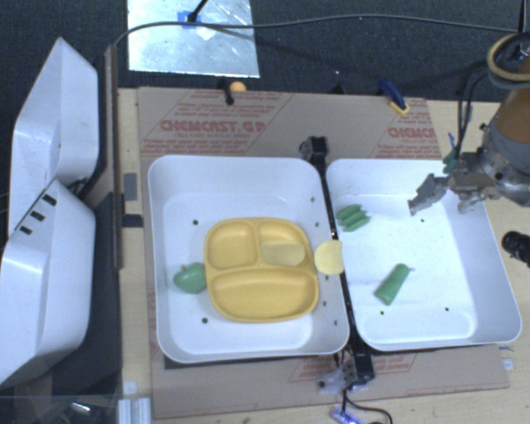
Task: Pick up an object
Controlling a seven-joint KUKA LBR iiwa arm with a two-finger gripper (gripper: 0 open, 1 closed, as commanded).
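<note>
My end effector (442,193): over right bin (477,325) top edge, grip state unclear.
Open room: bare floor around green cylinder (392,283).
Green pods (352,216): near left wall.

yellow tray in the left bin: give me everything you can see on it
The yellow tray is a rounded, plastic-looking divided plate with three compartments: two small ones at the far side, one wide one nearer the camera. It lies flat and upright in the left bin, toward its near side. A green piece sits against its left edge; a small yellow disc is at its right edge.
</note>
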